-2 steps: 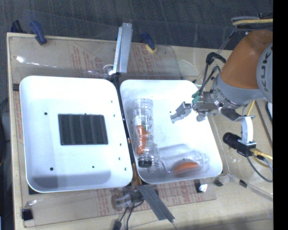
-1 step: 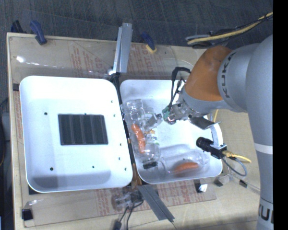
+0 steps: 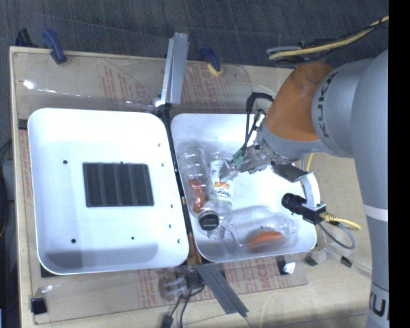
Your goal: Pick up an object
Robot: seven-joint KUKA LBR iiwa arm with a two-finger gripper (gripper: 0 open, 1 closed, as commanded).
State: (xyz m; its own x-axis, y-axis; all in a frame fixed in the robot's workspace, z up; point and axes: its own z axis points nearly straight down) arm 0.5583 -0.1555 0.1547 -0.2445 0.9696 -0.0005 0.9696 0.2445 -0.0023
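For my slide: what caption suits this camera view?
KUKA arm's gripper reaches over clear bottles in the right bin.

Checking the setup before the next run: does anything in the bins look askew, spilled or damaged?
Nothing looks spilled or broken. The clear plastic bottles lie on their sides in the right white bin, one with a black cap. The left white bin holds a dark ribbed rectangle.

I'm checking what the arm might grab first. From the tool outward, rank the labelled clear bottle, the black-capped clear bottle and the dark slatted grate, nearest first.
1. Labelled clear plastic bottle: right bin, directly beside the tool.
2. Black-capped clear plastic bottle: right bin, along its left wall.
3. Dark slatted rectangular grate: middle of the left bin, farthest.
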